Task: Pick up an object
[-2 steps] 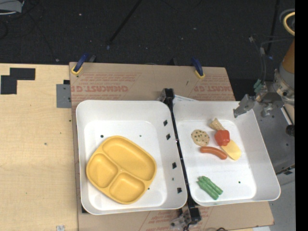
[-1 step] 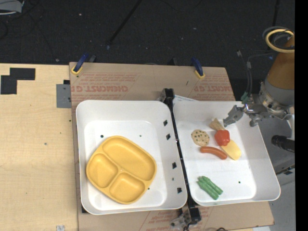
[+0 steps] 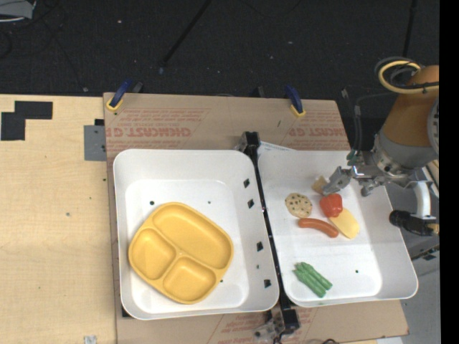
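Green toy (image 3: 313,279) front | gripper (image 3: 336,183) perhaps touching red toy (image 3: 330,205)

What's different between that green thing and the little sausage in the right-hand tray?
The green toy is green and ridged, like a bunch of beans; the sausage is smooth and orange-red. The green toy lies alone near the right bin's front edge; the sausage lies further back among other toys, touching a yellow wedge. The green toy looks thicker, the sausage slimmer. Both are long, lie flat at a similar slant, and neither is gripped.
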Motion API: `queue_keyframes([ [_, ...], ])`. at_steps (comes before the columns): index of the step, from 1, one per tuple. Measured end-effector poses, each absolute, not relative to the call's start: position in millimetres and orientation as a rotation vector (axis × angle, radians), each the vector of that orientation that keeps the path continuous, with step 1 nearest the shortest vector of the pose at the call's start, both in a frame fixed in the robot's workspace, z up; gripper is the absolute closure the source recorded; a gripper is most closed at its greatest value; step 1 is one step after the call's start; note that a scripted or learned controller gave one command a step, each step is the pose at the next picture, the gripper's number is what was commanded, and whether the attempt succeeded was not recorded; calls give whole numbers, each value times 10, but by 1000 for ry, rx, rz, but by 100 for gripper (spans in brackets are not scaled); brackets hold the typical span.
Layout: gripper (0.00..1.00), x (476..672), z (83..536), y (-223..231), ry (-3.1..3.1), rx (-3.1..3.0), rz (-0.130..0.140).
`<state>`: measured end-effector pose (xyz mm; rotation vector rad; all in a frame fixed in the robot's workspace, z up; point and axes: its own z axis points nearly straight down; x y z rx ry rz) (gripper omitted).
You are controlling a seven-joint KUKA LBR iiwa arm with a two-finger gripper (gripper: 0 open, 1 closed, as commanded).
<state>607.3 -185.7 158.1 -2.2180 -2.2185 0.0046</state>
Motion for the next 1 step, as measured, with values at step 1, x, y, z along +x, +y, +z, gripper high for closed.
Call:
queue_keyframes([
  [1, 0, 6111, 983, -1790, -2219, -2217, 5],
])
